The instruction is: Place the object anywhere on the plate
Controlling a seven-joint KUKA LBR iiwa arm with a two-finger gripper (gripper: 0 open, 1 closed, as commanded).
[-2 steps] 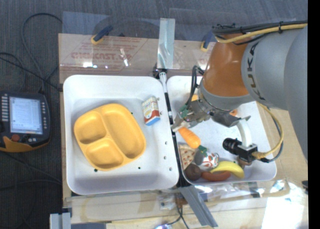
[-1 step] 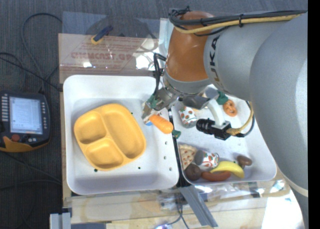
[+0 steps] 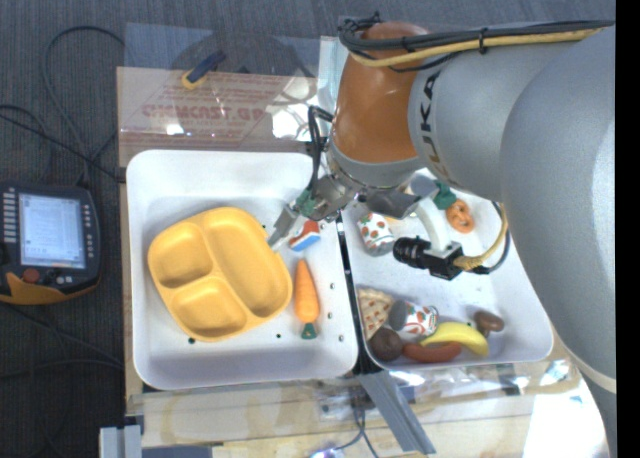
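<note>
Claw (image 3: 296, 221) fingers spread apart, empty, just above small red-white-blue object (image 3: 307, 237) beside plate (image 3: 218, 271).

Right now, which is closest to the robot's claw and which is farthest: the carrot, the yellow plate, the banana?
From the gripper:
1. Carrot, just below it in the left bin.
2. Yellow plate, to its left.
3. Banana, in the right bin's lower corner.

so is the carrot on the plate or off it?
Off. The carrot lies on the bin floor beside the yellow plate's right rim.
</note>
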